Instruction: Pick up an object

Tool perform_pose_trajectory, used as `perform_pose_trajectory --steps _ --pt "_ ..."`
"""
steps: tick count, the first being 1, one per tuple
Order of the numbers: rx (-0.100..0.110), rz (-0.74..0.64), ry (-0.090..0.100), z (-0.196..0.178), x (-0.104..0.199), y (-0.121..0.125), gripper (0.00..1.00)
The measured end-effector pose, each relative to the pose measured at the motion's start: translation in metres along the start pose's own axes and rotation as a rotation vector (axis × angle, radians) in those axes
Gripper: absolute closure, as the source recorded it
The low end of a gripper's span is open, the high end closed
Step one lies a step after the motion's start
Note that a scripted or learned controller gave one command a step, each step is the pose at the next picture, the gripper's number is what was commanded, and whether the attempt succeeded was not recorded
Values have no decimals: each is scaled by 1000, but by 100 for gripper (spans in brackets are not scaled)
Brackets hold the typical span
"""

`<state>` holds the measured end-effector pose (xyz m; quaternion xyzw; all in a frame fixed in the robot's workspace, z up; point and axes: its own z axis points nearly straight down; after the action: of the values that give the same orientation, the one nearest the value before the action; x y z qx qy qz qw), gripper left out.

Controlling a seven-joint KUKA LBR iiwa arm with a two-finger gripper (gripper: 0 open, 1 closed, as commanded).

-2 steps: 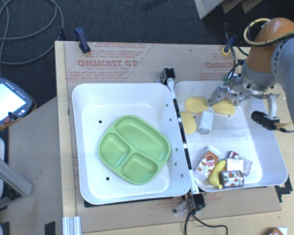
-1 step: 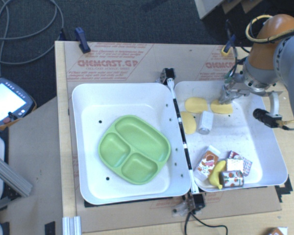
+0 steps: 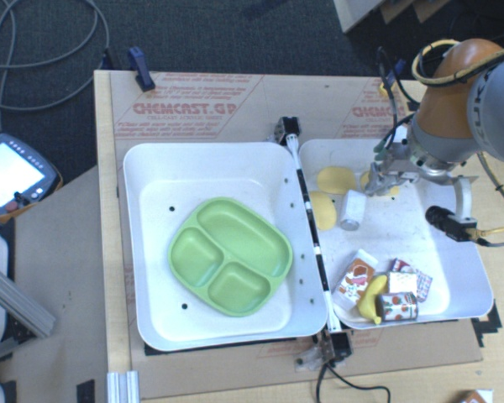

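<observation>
Reaches in from the right: grey arm (image 3: 487, 99) with orange band above the wrist, bent down over the far end of the right bin (image 3: 470, 263). End effector (image 3: 376, 183) lowered into that bin near its far wall, pointing down and toward the divider between the bins. Cannot tell whether open or closed; nothing seen gripped. Black cables looped round the wrist, a black fitting jutting out just below it over the bin floor.

Just beside the end effector, a small grey-white cylinder (image 3: 351, 210), lying tilted on the bin floor, close to the tip but contact unclear. Next to it, two yellow lumps: one (image 3: 336, 179) near the far wall, another (image 3: 323, 211) against the divider. A further scrap of yellow partly hidden behind the end effector.

At the near end of the same bin, well apart from the end effector: a cluster of small printed cartons (image 3: 401, 296) in red and white, with a banana (image 3: 371, 296) lying among them, touching the packets on both sides.

In the left bin (image 3: 151, 175), a green divided plate (image 3: 230, 256) with three compartments, lying flat near the middle. Both bins side by side on the tabletop (image 3: 202, 107), a brown sheet with red print.
</observation>
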<state>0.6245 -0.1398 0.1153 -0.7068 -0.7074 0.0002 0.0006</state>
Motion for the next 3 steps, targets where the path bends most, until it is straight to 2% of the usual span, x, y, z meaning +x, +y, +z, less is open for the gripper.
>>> perform_pose_trajectory --steps 1,2,3 --pt "1 0 1 -16 47 -24 100" --pt "1 2 0 -17 41 -85 100" --pt "-3 -1 0 -70 97 -33 100"
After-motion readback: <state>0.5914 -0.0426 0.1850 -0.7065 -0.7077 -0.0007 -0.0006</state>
